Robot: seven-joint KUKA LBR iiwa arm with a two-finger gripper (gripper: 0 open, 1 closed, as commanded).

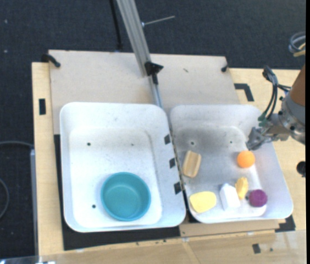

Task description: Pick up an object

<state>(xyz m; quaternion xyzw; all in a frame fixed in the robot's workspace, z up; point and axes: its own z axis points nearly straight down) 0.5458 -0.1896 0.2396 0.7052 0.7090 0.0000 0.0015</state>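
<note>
The right bin holds several small objects: a tan block, a pale yellow piece, a white piece, a small yellow piece, a purple ball and an orange ball. My gripper hangs over the right bin's far right side, just above and right of the orange ball. Nothing shows between its fingers.
The left bin holds a blue bowl in its near part. A slanted metal pole rises behind the bins. Cables hang off the arm's wrist at the right.
</note>
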